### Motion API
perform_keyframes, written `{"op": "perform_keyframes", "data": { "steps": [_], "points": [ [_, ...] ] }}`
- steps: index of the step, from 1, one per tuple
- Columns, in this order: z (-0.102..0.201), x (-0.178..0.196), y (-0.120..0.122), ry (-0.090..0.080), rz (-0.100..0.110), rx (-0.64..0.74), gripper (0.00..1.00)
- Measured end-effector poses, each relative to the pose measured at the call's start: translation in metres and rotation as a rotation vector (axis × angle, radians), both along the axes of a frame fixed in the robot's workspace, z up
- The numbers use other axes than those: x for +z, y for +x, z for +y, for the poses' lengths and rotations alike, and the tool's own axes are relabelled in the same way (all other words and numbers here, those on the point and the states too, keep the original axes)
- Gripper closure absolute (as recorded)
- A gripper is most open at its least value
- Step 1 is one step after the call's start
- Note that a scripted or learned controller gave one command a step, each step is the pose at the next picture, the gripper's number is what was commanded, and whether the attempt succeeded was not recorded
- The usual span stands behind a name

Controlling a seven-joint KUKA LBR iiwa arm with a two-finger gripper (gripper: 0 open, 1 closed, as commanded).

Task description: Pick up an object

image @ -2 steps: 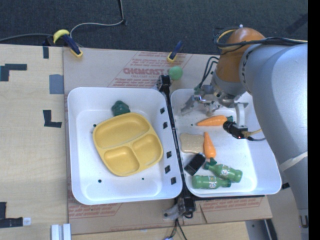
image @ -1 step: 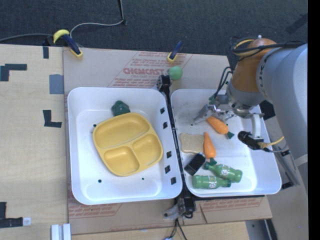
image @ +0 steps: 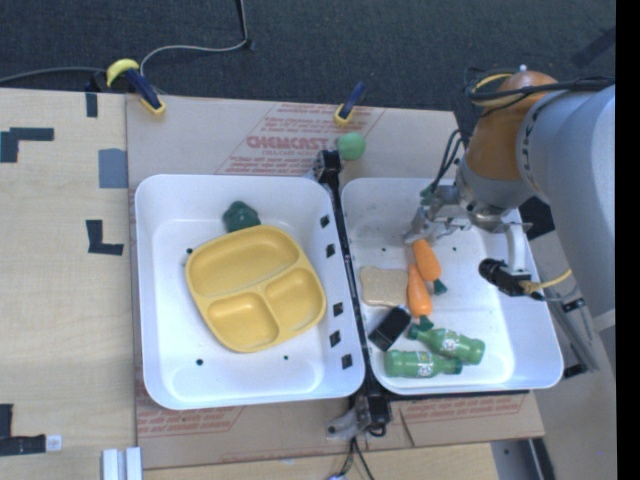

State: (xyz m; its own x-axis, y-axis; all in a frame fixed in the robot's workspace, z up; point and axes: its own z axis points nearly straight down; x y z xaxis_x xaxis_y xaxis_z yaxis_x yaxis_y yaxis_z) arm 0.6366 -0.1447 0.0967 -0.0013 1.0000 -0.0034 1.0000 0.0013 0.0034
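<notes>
Camera view: the end effector [image: 432,224] is hanging low over the right bin [image: 520,368], just above an orange carrot [image: 426,259].

The carrot is lying directly below the end effector, touching a second carrot [image: 418,292]; whether the end effector is spread or pressed together I cannot tell. Further below, two green bottles [image: 440,352] and a black block [image: 390,327] are lying near a tan sponge [image: 380,286]. Well to its left, a yellow divided plate [image: 255,286] is sitting in the left bin [image: 165,368], on the worktop [image: 60,298].
</notes>
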Motion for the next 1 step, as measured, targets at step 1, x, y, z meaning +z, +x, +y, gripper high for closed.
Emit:
{"op": "perform_keyframes", "data": {
  "steps": [1],
  "points": [
    [0.0669,0.0886,0.0324,0.004,0.002,0.002,1.0]
  ]
}}
